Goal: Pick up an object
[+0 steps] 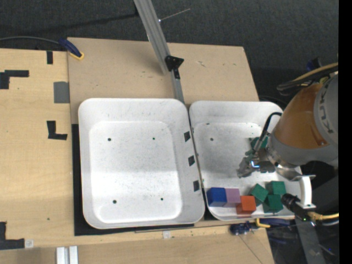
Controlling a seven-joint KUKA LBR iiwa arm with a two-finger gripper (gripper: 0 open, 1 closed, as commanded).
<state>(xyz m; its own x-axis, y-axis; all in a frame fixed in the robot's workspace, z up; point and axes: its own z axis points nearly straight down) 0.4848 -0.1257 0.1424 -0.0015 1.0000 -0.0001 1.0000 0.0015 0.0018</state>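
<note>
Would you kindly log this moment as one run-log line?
gripper: over right bin, above the blocks, nothing seen held | blue block, orange block, green blocks: along near wall | left bin: untouched

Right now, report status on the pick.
Gripper over right bin, nothing seen held. Blocks clustered at near wall: blue, orange, green. Nothing blocking.

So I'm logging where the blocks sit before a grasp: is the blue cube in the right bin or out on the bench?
In. The blue cube rests on the right bin's floor, near its front-left corner, beside a purple block.
</note>
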